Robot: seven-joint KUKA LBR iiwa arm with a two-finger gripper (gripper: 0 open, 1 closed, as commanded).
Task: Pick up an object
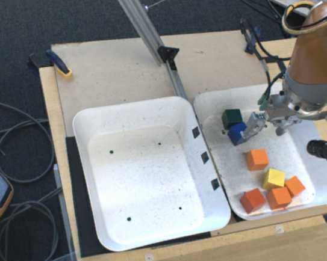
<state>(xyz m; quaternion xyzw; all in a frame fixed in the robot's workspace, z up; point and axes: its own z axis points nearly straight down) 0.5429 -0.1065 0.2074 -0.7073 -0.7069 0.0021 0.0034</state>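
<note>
On the left we've got the left bin point(139, 173), and right of centre the right bin point(318, 189) with all the blocks. A blue block point(236, 135) and green block point(231, 116) sit in its upper-left part, touching. The gripper point(254, 126) hangs right beside the blue one; we can't tell how its jaws stand. Orange blocks point(257, 159) and a yellow block point(273, 178) sit lower down.

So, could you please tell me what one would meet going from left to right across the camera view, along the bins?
left bin → green block and blue block, one above the other → orange block → yellow block → gripper reaching in from the right, by the blue block.
</note>
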